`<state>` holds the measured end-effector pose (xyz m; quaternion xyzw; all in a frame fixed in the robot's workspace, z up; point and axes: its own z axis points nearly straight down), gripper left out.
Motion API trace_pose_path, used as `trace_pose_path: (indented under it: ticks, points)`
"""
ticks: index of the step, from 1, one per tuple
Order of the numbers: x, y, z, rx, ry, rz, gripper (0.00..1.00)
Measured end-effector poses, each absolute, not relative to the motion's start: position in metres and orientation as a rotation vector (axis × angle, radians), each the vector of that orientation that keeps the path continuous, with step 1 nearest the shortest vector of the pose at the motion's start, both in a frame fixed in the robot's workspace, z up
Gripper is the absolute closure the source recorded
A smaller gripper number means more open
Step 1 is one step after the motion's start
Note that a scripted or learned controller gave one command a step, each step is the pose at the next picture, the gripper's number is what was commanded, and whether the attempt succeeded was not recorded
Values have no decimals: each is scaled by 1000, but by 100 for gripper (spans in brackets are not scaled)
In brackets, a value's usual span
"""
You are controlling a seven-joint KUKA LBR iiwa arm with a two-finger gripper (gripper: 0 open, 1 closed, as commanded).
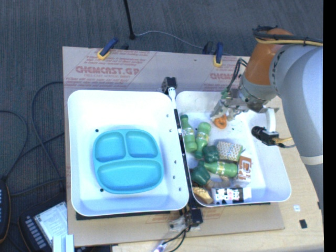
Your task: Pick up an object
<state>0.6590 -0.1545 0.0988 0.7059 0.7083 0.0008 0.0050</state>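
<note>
My gripper (222, 113) hangs over the far part of the right bin (273, 185), coming in from the right. A small orange piece (220, 122) lies just below its tip, touching or nearly touching it. I cannot see whether the piece is gripped. Further forward in the same bin lies a heap: green bottles (195, 136), a dark green pepper-like thing (210, 154), a patterned pouch (229, 150), another green bottle (221, 168), an orange-and-white box (244, 168), a tan bun-like item (202, 194) and a card box (231, 194).
The left bin (84, 109) holds a blue divided plate (127, 160). Both bins rest on a cardboard sheet (105, 70) held by clamps at its far edge. Cables lie on the floor at the left.
</note>
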Motion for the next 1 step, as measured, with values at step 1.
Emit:
trace_pose_path:
  ticks: [1]
  points:
    - [669,-103,188,2217,2222,2,100]
